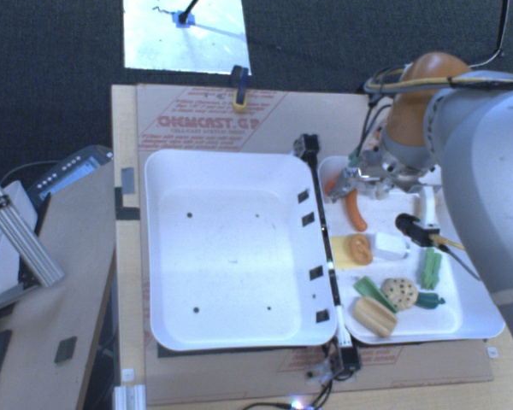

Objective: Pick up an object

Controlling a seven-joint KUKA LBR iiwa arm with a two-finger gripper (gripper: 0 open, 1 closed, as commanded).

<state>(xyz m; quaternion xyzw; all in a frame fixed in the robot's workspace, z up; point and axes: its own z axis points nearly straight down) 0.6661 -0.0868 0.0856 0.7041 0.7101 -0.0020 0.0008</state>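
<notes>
A single fixed camera looks down at a slant on the bench point(85, 254) from above (far enough back to take in both white bins point(231, 254) side by side), with the arm point(479, 169) entering from the right edge.

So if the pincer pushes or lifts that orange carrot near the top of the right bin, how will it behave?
The carrot looks long, round and tapered, so it would probably roll or swing aside if nudged. It seems like smooth toy plastic, so likely stiff, light and somewhat slippery.
</notes>
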